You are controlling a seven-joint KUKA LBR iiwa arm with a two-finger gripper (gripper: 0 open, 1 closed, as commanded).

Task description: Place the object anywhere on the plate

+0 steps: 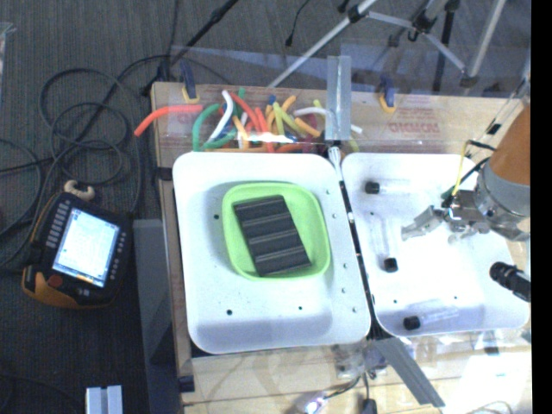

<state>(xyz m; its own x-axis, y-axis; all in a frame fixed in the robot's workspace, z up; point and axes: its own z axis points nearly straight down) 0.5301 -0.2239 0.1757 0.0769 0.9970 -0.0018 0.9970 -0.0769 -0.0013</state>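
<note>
A dark grey ridged block (pixel 272 234) lies flat on the green plate (pixel 320 247) in the left white bin (pixel 259 322). It rests inside the plate's rim, slightly tilted, with nothing touching it. My gripper (pixel 438 228) hangs over the right white bin (pixel 448 291), well to the right of the plate. Its two metal fingers (pixel 416 225) look spread apart and open, with nothing between them.
Small black pieces (pixel 390 264) sit in the right bin, with others near its back and front edges. Coloured cables (pixel 259 123) lie bunched behind the bins. A teach pendant (pixel 79 250) rests on the floor at left. A divider wall (pixel 352 231) separates the bins.
</note>
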